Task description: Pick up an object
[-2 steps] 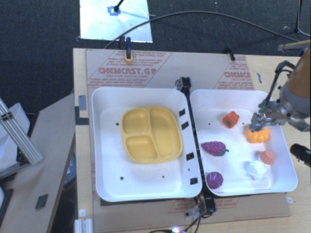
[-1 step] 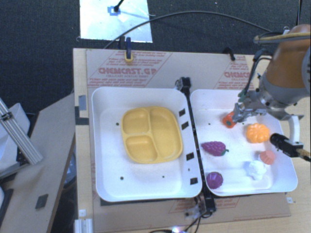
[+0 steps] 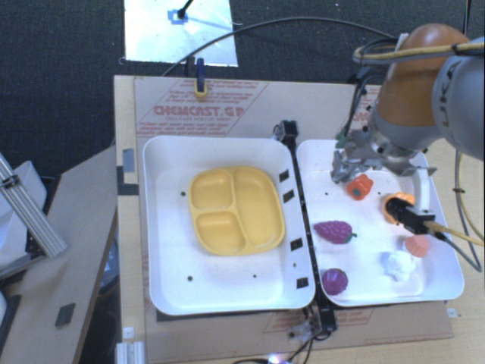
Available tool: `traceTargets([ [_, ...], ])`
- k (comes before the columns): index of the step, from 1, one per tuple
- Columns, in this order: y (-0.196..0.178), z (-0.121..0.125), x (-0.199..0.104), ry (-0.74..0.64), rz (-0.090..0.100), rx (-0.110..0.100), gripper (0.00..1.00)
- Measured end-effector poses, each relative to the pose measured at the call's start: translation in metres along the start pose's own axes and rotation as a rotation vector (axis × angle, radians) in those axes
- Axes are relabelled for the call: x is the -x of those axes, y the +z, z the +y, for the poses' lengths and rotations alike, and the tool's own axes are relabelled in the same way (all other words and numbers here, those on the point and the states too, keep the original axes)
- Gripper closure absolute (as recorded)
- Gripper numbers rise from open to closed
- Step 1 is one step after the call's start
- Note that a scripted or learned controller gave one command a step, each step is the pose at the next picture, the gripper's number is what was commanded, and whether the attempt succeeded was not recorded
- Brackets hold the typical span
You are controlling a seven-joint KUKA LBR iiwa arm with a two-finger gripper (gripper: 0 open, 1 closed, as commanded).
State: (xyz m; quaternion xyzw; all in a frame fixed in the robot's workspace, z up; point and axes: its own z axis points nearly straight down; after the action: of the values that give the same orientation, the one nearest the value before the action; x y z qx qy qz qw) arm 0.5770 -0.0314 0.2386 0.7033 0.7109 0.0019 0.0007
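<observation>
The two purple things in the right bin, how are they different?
The purple grapes look long and bumpy with a green stem; the purple ball looks round and smooth. The grapes lie mid-bin; the ball sits by the front edge. Both are purple and lie apart from the gripper.

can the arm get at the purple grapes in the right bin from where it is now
Probably yes. The purple grapes lie alone on open bin floor, apart from the other toys, and the end effector hangs over the same bin with nothing between them.
</observation>
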Motion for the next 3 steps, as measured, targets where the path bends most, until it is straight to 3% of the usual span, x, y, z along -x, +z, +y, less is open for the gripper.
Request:
traceTargets([
  [2, 0.017, 0.028, -0.092, 0.001, 0.000, -0.002, 1.00],
  [3, 0.005, 0.044, -0.142, 0.002, 0.001, 0.000, 1.00],
])
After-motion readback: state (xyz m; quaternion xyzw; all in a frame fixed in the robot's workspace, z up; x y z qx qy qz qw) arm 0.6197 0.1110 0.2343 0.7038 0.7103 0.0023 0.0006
